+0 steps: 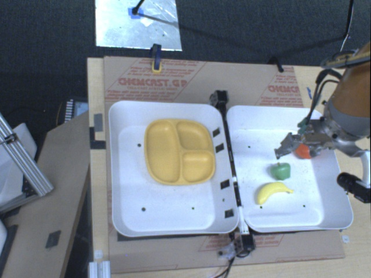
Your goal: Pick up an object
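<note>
Hand over orange object, right bin.
The hand hovered, grip state unclear; the orange object lay just beneath, green pepper lower left.

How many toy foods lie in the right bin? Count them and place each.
3: a banana near the front, a green pepper just behind it, and an orange piece partly hidden under the hand. More may be covered.

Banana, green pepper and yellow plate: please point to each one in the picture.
Banana [273,191], camera view, middle of its curve.
Green pepper [282,170], camera view, centre of its body.
Yellow plate [163,149], camera view, its large left compartment.
</note>
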You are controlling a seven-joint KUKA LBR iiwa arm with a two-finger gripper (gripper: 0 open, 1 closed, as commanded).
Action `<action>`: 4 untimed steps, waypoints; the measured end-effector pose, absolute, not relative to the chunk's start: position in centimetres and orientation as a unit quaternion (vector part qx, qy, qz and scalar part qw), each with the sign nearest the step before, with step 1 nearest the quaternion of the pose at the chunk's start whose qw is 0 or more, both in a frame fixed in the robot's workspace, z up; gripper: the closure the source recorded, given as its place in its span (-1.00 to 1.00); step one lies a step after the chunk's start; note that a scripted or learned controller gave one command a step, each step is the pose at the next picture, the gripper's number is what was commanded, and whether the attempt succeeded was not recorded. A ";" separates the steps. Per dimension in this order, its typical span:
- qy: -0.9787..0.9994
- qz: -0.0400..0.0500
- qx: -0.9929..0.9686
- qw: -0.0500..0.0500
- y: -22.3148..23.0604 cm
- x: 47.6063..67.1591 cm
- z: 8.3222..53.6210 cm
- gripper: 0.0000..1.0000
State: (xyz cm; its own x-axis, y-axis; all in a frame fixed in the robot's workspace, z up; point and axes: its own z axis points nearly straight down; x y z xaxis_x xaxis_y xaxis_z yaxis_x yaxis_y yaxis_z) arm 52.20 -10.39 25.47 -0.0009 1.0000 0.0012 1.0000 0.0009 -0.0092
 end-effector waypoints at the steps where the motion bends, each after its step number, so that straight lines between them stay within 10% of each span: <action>1: -0.708 -0.001 -0.706 -0.001 -10.4 52.4 26.0 -1.00; 4: -0.707 0.001 -0.707 0.002 -11.0 52.0 10.2 -1.00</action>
